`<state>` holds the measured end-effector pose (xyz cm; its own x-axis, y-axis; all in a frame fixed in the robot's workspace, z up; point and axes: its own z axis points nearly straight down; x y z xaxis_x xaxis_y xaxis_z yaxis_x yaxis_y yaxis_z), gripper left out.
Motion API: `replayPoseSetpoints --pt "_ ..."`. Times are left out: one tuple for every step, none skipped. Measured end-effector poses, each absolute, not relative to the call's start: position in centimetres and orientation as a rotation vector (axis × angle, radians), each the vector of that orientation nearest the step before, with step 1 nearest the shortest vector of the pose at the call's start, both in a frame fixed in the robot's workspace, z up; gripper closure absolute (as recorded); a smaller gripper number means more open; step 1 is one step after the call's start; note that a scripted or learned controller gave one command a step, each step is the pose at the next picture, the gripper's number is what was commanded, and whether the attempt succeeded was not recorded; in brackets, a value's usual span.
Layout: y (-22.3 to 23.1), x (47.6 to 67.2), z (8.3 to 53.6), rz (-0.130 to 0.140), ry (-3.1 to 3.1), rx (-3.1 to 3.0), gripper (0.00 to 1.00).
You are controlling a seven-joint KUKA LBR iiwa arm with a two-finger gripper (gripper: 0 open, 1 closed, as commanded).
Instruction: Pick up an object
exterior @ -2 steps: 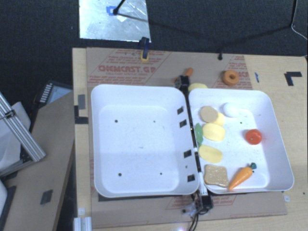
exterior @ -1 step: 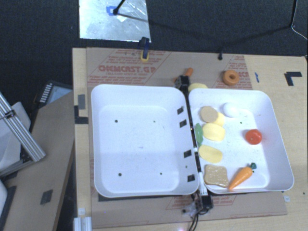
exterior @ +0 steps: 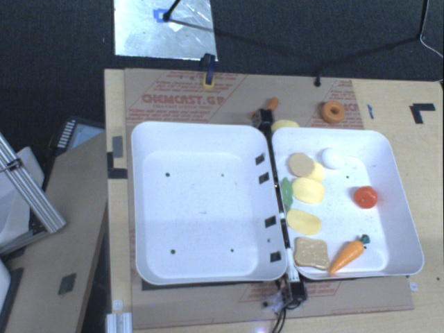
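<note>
Tool state: cannot tell.

Two white bins side by side on the surface point(exterior: 118, 207), clipped together along the middle. Left bin point(exterior: 201, 207) white, with a few small dark marks on its floor. Right bin point(exterior: 395, 207) holding toy food: egg point(exterior: 333, 158) near the far wall, tan cookie point(exterior: 301, 164) just left of it, touching a pale yellow piece point(exterior: 309, 190) below. Tomato point(exterior: 365, 197) well apart, toward the right wall. Another yellow piece point(exterior: 304, 221) lower down, toast point(exterior: 311, 253) at the near edge, carrot point(exterior: 347, 254) just beside the toast, tilted, green top pointing up-right.

Outside the bins, on the printed cardboard point(exterior: 187, 97): donut point(exterior: 333, 112) beyond the right bin, a yellow lump point(exterior: 284, 125) touching that bin's far rim.

Beyond the surface, dark carpet, a shiny foil sheet point(exterior: 165, 19), black cables. Metal frame point(exterior: 28, 193) at the left.
</note>
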<state>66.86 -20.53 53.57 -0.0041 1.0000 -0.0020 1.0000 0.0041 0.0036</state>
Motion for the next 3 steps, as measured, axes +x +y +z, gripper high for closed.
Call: replayPoseSetpoints --pt "-20.65 64.81 53.55 0.002 2.220 2.220 1.00" --pt "-20.59 65.00 53.57 0.002 2.222 2.215 1.00" --pt "-20.60 64.53 53.54 0.001 2.221 2.217 1.00"
